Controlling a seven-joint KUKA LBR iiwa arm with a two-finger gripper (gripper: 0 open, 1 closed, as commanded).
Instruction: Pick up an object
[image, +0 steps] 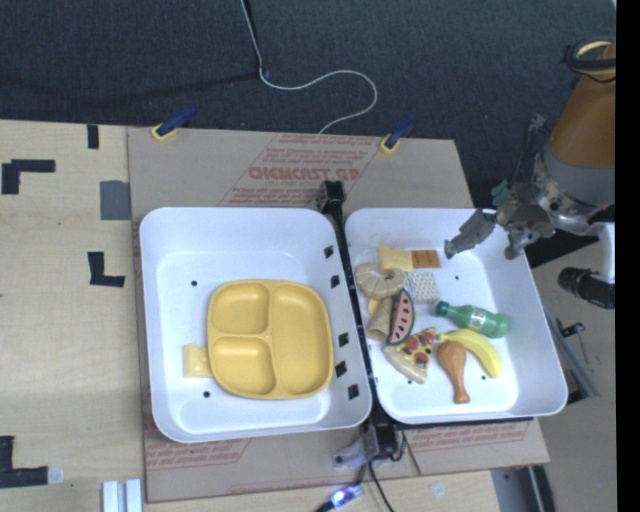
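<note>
the arm comes in from the right, grey with its orange band up near the top corner, and the gripper (487, 237) hangs over the upper right edge of the right bin (530, 385). its two fingers stand apart, one dark finger (467, 236) slanting down toward the bin's inside, the other nearer the rim, and nothing sits between them.

the toy food is all heaped in the right bin's left half, below and to the left of the gripper. a green bottle (472, 318) lies on its side, with a banana (481, 352) just under it and a drumstick (455, 366) touching the banana's left end. a watermelon slice (401, 317) stands beside a pizza slice (413, 355), and a cracker (407, 259) lies at the top of the heap (closest to the gripper, though apart from it).

the left bin (165, 300) holds a yellow divided plate (270, 338), and a pale yellow block (194, 360) pokes out at the plate's left edge. both bins rest on a cardboard sheet (290, 170).
</note>
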